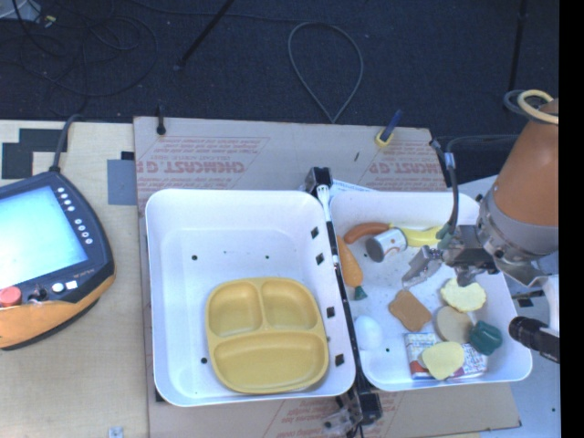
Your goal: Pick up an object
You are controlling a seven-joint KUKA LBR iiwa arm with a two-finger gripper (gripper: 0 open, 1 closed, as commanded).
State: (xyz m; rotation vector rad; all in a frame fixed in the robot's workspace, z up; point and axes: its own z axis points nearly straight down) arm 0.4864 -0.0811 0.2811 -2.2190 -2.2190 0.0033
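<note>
Bench: we see a brown cardboard sheet [274,158] under both bins, printed with reversed lettering; beyond it the floor is dark, crossed by loose cables [324,62]
Left side: we note a control pendant [46,254] with a lit screen and an orange grip, well apart from the bins
Left bin [173,245]: we find a yellow divided tray [266,334] lying flat, toward the near right corner
Right bin [520,363]: we count a cluster of toy food, namely an orange sausage [365,232] at the far side, a small white can [387,243] just beside it, a yellow banana [422,236], a carrot [349,265] along the divider, a brown slab [410,309], a tan round piece [453,323], a teal cup [485,338], and two pale yellow pieces [463,296] [443,359], the nearer one on a printed packet [422,347]
Arm [534,176]: we see it reaching in from the right, its orange band over the bin's right wall
Gripper [424,267]: we see it low over the bin between the can and the brown slab; its fingers look parted, pinching nothing we can make out
In the way: we see the banana and can crowding the gripper's far side
</note>
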